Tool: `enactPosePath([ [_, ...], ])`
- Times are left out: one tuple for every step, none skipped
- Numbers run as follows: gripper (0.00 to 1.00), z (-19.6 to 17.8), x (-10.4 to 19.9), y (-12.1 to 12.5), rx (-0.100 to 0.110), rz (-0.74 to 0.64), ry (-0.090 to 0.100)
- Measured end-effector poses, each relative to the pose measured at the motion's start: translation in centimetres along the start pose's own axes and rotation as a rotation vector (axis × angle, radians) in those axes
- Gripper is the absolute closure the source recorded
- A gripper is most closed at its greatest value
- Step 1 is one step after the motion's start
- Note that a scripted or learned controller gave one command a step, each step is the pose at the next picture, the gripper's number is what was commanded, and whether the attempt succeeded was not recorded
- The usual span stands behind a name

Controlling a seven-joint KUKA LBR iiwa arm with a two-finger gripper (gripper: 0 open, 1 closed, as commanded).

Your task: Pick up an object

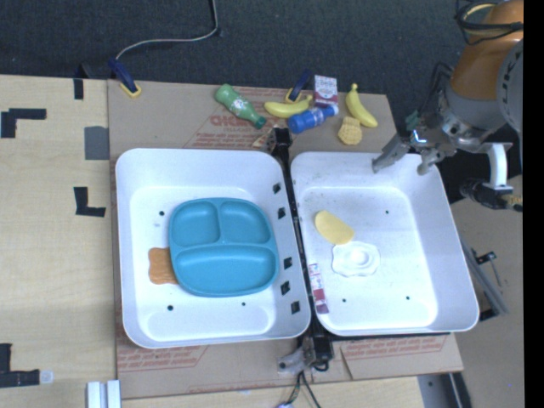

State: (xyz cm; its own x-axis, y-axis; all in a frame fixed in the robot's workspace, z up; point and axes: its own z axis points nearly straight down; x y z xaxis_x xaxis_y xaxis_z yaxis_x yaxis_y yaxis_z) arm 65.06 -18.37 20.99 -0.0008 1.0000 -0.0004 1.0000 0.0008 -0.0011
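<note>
Gripper [406,154] hangs over the far right corner of the right bin [442,228], its two fingers spread apart, nothing between them.

Right bin holds three things: one yellow oval piece [333,227], one fried-egg toy [354,260] just beside it on the near side, one small red-and-white packet [317,287] against the left wall.

Left bin [136,228] holds two: one blue divided plate [224,246] and one orange flat piece [159,266] partly under its left edge.

On the bench behind the bins: two bananas [287,107], one green bottle [239,105], one blue bottle [308,119], one small carton [325,87], one yellow waffle-like piece [349,130].

Likeliest target judged to be the yellow oval piece, nearest the gripper and lying clear. Probably light hollow plastic, stiff, smooth, apt to slip. Best taken across its narrow width, fingers straddling the middle. The egg looks too flat for a sure hold.
</note>
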Motion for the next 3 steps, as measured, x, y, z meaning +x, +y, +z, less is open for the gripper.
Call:
enactPosePath([
  [0.00,12.3,5.3,-4.4,-0.004,-0.001,0.001],
  [0.00,12.4,8.6,-4.5,-0.005,-0.001,0.000],
  [0.00,12.5,8.6,1.4,-0.003,0.000,-0.001],
])
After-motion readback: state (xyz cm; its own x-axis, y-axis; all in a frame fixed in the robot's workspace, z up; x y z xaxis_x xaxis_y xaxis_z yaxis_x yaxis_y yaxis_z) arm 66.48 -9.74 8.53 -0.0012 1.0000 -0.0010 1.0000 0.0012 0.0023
